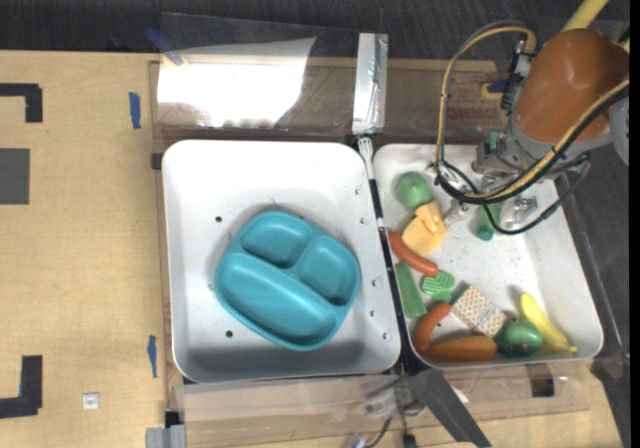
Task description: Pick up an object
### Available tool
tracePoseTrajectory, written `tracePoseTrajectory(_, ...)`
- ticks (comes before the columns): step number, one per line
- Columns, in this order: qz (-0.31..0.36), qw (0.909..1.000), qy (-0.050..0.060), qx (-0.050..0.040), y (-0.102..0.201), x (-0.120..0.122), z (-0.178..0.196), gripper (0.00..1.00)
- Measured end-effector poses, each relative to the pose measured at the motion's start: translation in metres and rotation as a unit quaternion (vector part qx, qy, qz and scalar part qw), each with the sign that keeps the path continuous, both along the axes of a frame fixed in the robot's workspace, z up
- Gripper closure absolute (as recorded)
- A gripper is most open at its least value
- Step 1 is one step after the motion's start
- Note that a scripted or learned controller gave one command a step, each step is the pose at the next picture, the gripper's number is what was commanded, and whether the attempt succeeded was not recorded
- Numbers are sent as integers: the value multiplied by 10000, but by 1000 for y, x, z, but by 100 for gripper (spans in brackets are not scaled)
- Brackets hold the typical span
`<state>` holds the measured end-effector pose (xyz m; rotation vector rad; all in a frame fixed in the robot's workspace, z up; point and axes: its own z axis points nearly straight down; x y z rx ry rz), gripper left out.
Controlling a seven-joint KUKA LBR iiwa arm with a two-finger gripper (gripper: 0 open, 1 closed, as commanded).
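Note:
The right bin holds several toy foods. A green round piece lies at its far left, with a yellow-orange wedge and a red sausage just below it. Along the front lie a green ridged piece, a checkered waffle, a banana, a green fruit and an orange-red carrot. My gripper hangs over the bin's far middle, wrapped in cables, below the orange wrist band. A small green piece sits right under it.
In the left bin rests a teal divided plate. A metal divider stands behind the two bins. Brown bench surface spreads to the left. Black and yellow cables loop over the right bin's back.

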<state>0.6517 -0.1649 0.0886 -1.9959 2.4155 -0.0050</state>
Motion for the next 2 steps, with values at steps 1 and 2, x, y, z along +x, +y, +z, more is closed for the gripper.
tracePoseTrajectory(1, 431, 9991, -8, -6, -39, 1, -1, 0)
tracePoseTrajectory(2, 433, 9991, 12, 4, -30, -7, -1, 0)
